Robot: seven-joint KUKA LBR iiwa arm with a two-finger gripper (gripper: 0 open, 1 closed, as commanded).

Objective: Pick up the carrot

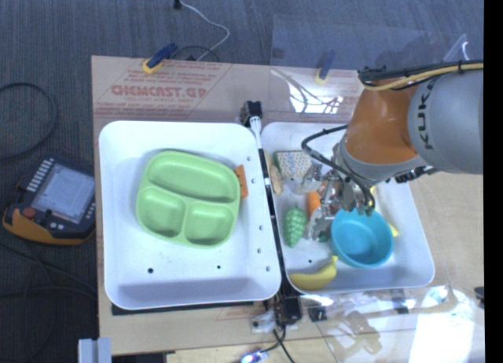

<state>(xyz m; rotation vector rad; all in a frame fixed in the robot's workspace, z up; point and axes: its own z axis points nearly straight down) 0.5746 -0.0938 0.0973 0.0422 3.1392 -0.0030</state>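
The gripper (336, 196) hangs low in the right bin (409, 271) because the carrot (313, 200) lies there, at its nine o'clock between a green toy (295, 226) and a blue bowl (361, 237) — I cannot tell whether the fingers are released or clenched.

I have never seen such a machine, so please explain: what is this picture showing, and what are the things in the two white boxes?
One camera looks down at a slant on a bench. The grey and orange robot arm reaches in from the right. Its hand is low in the right bin, beside an orange piece, probably the carrot it should pick up. Whether it holds it is unclear. That bin also has a blue bowl, a banana, a green bumpy item and a speckled packet. The left bin holds a green divided plate.
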